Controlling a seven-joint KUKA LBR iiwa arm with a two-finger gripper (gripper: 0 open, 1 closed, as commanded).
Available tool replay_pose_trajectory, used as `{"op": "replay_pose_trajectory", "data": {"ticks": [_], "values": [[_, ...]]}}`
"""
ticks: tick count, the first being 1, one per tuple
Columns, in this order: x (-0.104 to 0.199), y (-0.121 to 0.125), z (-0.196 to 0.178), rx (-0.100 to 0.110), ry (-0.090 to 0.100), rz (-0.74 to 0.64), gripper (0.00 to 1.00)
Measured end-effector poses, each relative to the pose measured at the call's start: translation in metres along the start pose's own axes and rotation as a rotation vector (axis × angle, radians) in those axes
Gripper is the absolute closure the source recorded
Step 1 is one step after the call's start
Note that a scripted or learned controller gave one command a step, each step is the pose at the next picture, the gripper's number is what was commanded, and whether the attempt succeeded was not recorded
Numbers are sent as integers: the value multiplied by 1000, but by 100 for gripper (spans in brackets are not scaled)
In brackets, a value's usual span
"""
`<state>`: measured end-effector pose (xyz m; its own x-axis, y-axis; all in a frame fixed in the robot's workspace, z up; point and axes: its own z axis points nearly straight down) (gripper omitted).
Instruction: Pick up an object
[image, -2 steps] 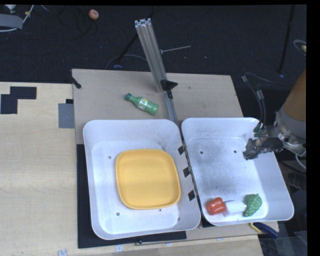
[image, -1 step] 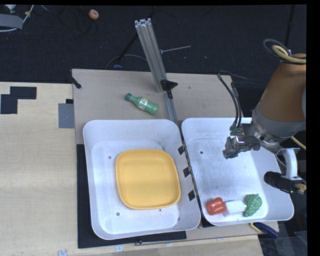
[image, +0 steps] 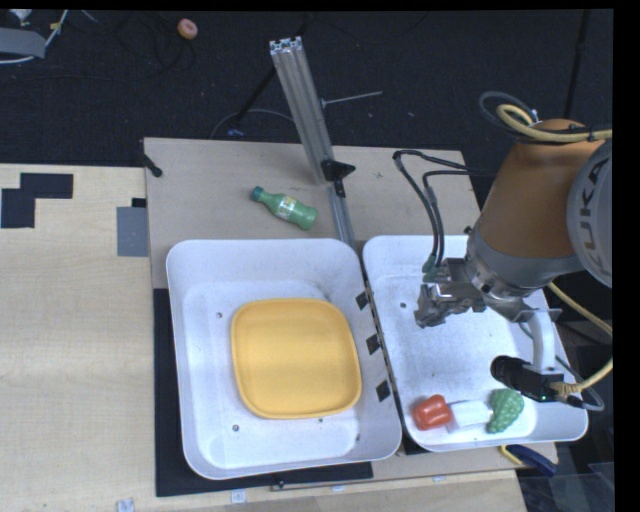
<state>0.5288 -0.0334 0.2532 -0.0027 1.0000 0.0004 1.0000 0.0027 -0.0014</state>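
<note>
My gripper (image: 432, 312) hangs over the middle of the right bin (image: 420, 260), with bare white floor beneath it. A red and white piece (image: 440, 412) lies near the bin's front edge. A green, leafy-looking toy (image: 505, 410) rests just to the right of it. Both sit well in front of the gripper and apart from it. In the left bin (image: 200, 270) lies a large yellow plate (image: 296, 356).
A small green bottle (image: 284, 206) lies on the bench behind the left bin. An aluminium rail (image: 310, 105) slants down toward the gap between the bins. Black clips (image: 372, 342) line the divide between the two bins.
</note>
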Motion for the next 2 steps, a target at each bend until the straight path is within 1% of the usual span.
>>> {"op": "replay_pose_trajectory", "data": {"ticks": [1,2], "values": [[52,-2,16,0,0,-1,100],[110,6,26,0,-1,-1,100]]}}
